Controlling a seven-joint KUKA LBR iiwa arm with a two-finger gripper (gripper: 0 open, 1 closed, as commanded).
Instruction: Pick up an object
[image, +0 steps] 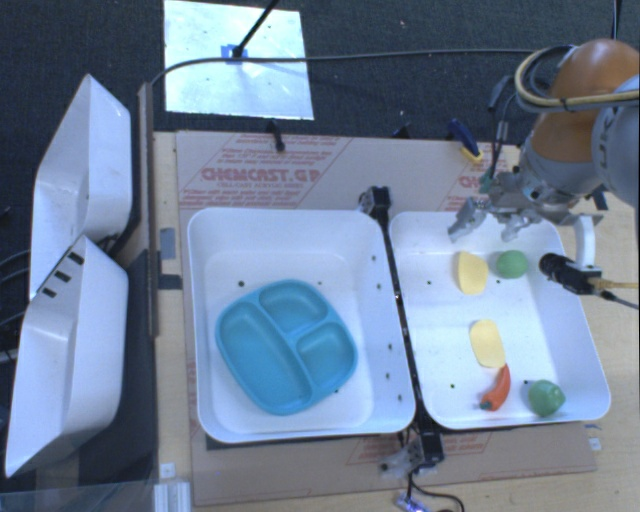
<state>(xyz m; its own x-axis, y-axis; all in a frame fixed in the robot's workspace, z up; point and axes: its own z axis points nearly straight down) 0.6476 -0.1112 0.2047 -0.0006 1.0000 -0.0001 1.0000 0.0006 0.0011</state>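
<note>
My gripper (487, 222) hangs over the back of the right bin (580, 330), its two grey fingers spread open with nothing between them. Just below it lie a yellow piece (471, 272) and a green round piece (512, 264). Farther toward the front of the same bin lie a second yellow piece (487, 343), an orange-red carrot-like piece (495, 388) and another green piece (545, 397).
The left bin (230, 240) holds a blue divided plate (286, 345). Two spare white bins (75, 270) stand stacked at the far left. Cables and a black connector (565, 270) cross the right bin's right side.
</note>
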